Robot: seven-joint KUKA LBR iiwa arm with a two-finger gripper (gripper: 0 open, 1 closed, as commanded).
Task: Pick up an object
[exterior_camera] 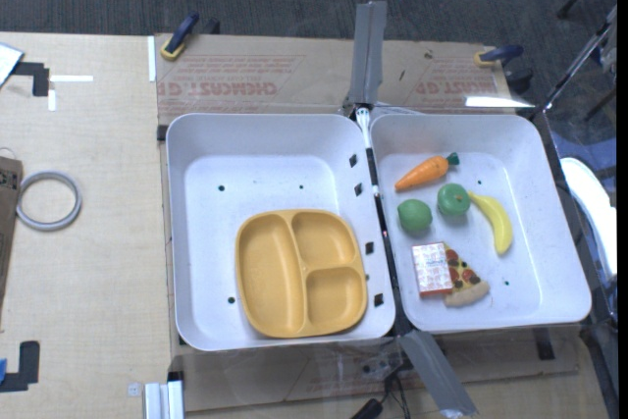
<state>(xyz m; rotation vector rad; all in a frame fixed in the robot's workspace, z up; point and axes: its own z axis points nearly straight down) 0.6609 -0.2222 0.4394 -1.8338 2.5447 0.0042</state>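
The right white bin (530, 152) holds small, probably light and stiff plastic toy foods: an orange carrot (424, 172), two round green fruits (415, 216) (452, 200), a curved yellow banana (494, 221), a boxy red-and-white carton (431, 269) and a pizza slice (466, 288). The carton's flat sides look the surest place to pinch, whereas the smooth round fruits would likely slip. The yellow divided plastic plate (299, 272) lies in the left bin (196, 172); I cannot tell the gripper's state.

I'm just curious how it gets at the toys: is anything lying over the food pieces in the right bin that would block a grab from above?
Nothing visible covers them. The carrot, lime, green apple and banana lie open from above; only the small box touches the pizza slice.
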